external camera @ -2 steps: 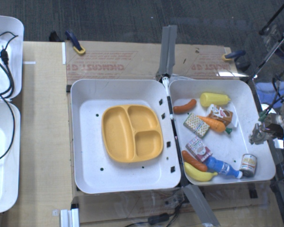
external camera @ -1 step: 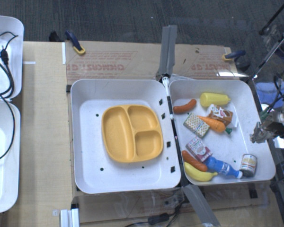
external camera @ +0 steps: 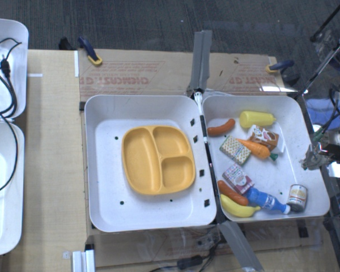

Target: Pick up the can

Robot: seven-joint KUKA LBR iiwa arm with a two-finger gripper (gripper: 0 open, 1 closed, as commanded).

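Can sits in the right bin, near-right corner, on its side or tilted, just beside the blue bottle whose cap end nearly touches it. Claw is at the bin's right rim, up from the can; can't tell if spread or pressed together. Best come straight down over the can's round body and close across its short width, keeping off the bottle and bin wall; small, smooth, cylindrical, likely slippery metal, pale label, while banana nearby looks soft plastic.
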